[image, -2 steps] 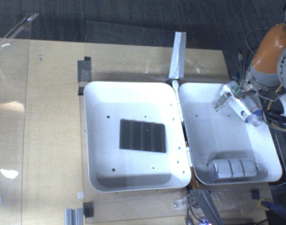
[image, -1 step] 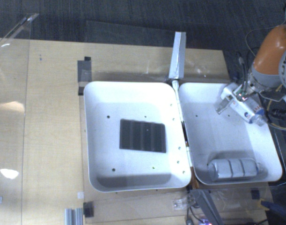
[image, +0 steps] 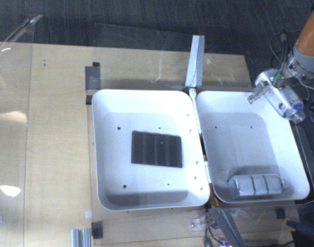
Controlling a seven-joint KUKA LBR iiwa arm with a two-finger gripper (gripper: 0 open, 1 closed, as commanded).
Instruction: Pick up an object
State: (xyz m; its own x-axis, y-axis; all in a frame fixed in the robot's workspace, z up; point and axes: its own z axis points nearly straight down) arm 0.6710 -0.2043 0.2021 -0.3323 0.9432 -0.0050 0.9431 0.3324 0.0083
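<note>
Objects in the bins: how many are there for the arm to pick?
2. A dark ribbed block lies mid-floor in the left bin; a grey ribbed block lies against the right bin's near wall.

no legible text, labels or numbers anywhere

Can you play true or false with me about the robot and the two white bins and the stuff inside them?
1. A dark ridged mat lies flat in the left bin. True.
2. A grey ridged block sits in the right bin. True.
3. The grey block is at the far end of its bin. False: it lies at the near end, by the front wall.
4. The gripper holds the dark mat. False: it is over the right bin's far right corner, away from the mat.
5. The two bins sit side by side. True.
</note>
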